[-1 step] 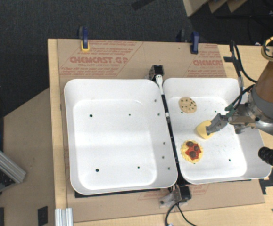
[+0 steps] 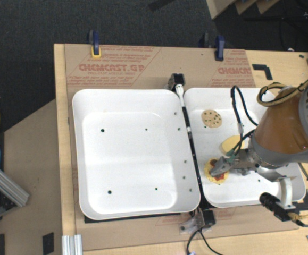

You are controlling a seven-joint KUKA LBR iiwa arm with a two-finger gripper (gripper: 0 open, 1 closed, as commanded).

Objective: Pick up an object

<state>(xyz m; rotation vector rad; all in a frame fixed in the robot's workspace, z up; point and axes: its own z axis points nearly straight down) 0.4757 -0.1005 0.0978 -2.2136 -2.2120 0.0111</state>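
Note:
In the right bin [image 2: 217, 195] lie a round tan cookie with dark chips [image 2: 211, 118], a pale yellow piece [image 2: 231, 143] and a yellow and red flat piece [image 2: 218, 176]. My gripper [image 2: 218, 167] is low in this bin, right over the yellow and red piece and touching or nearly touching it. The arm's orange band and grey wrist [image 2: 281, 137] reach in from the right and cover the bin's right part. A black cable [image 2: 238, 108] loops from the wrist over the bin.
The left bin [image 2: 90, 195] sits beside the right one, split from it by a black bar [image 2: 188, 137]. Blue clamps [image 2: 94, 39] [image 2: 219, 44] hold the brown board at the back. Cables and connectors lie at the front edge [image 2: 199, 222].

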